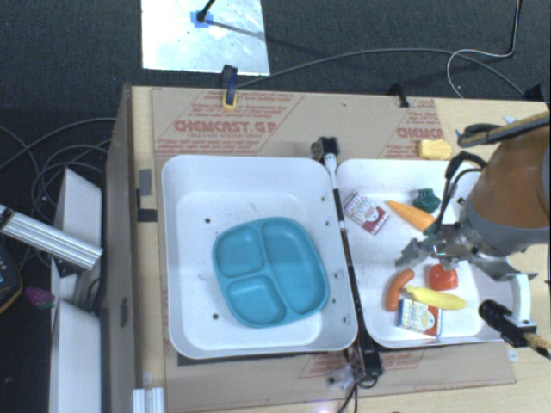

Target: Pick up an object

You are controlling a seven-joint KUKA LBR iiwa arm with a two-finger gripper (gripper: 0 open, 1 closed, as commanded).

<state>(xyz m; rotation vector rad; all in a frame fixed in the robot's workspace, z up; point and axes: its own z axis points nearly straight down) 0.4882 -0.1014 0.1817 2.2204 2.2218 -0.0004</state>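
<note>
A: I've got the gripper (435, 252) low in the right bin (372, 329), just above the tomato (442, 277). Can't tell if it's spread or closed, the wrist blocks it. Looks like approach, nothing lifted.

B: Next move?

A: I'd drop straight onto the tomato; banana (436, 298) and sausage (397, 288) crowd it, carrot (410, 214) behind.

B: Surroundings?

A: Left bin (194, 196) has a blue tray (271, 270). Cardboard-topped bench (258, 119), dark carpet (69, 41), loose cables.

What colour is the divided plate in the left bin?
Light blue. The divided plate shows plainly in the camera view, lying in the white left bin.
</note>
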